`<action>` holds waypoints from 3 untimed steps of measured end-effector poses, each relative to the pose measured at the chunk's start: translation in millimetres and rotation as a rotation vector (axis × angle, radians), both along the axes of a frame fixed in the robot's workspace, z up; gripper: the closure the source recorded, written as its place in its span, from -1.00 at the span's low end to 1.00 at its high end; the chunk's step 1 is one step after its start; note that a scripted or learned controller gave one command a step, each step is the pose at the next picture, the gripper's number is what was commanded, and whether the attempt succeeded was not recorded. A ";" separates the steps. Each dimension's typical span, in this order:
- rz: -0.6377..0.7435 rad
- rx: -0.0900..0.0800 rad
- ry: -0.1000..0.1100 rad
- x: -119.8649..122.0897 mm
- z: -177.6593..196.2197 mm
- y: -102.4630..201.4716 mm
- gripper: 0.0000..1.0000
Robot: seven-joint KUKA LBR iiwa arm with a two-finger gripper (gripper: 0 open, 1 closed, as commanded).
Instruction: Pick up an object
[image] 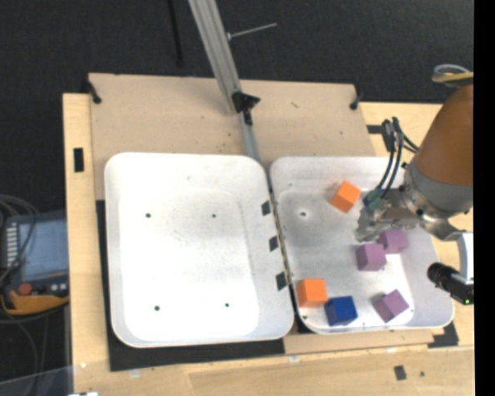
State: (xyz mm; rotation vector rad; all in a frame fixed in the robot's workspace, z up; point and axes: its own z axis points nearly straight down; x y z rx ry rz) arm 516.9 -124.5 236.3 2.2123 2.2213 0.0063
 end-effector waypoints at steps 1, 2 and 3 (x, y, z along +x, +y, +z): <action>0.001 0.000 0.002 1.3 32.9 -1.1 1.00; 0.004 0.003 0.004 8.8 39.0 51.3 1.00; 0.004 0.003 0.005 21.6 40.7 108.0 1.00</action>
